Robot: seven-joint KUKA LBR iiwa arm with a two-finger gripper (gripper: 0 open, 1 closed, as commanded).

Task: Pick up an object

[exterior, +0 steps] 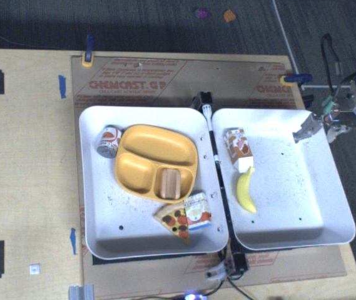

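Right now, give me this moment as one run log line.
pincer: over right white bin, upper right edge | holding: nothing seen | nearest: yellow banana, brown-and-white carton

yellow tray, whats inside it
The yellow tray holds a brown sausage-like piece in its small lower compartment. Whatever lies under the tray is covered.

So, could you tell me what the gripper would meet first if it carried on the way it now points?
Probably bare floor of the right bin: the gripper, at that bin's upper right, angles down-left. Depth is unclear.
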